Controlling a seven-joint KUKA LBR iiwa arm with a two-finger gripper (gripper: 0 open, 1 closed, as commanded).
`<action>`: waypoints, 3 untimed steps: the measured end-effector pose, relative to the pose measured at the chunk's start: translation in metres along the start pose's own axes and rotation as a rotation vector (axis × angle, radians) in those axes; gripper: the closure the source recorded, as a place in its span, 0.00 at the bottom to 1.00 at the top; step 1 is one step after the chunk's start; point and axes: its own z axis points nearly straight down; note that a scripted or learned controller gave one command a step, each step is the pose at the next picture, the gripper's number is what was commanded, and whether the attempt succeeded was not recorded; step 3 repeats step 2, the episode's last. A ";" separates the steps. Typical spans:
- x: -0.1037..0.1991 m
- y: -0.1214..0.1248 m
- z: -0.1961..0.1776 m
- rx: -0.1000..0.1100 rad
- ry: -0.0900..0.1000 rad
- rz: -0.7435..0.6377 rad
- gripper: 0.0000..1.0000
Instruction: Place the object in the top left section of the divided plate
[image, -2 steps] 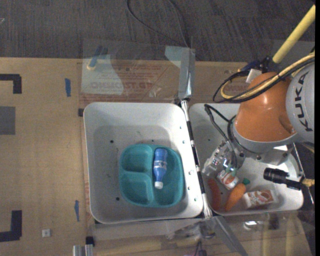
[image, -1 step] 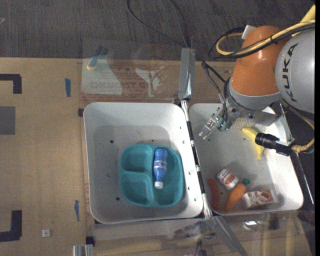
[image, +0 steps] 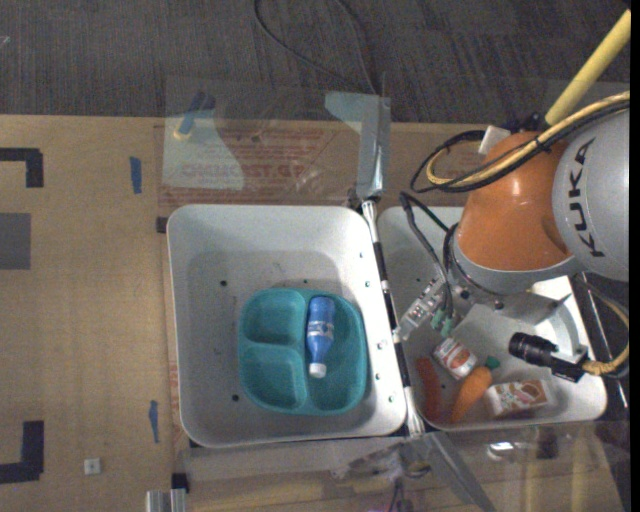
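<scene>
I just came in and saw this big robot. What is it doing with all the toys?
A grey and orange robot arm reaches over the right white bin, which holds an orange toy carrot, a small red and white can and a little orange and white carton. In the left white bin sits a teal divided plastic plate, and a small blue plastic bottle already lies in its right-hand section. The arm is busy over the toys, touching nothing on the plate.
</scene>
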 end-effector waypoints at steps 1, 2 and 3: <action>-0.029 0.021 -0.021 -0.003 -0.004 0.019 1.00; 0.006 -0.046 0.001 0.004 0.003 0.674 1.00; 0.006 -0.046 0.001 0.004 0.003 0.674 1.00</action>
